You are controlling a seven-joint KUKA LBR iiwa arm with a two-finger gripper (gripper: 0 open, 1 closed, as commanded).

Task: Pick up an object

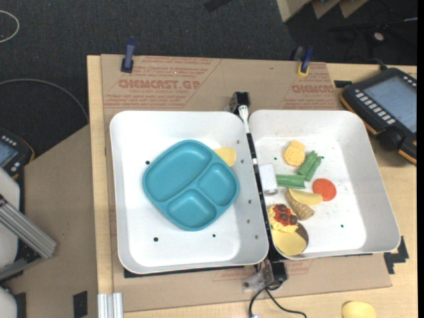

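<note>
tray point(191, 184): smooth teal plastic | bins point(132, 177): glossy white | board point(165, 81): matt cardboard

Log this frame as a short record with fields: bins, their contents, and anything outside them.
left bin: teal divided tray, a yellow piece at the tray's upper right edge
right bin: toy food clustered near its left wall
items: round yellow waffle, green pieces, red disc, pizza slice
between bins: small white block
base: cardboard sheet, two clamps on the far edge
outside: black handheld pendant at right
</note>
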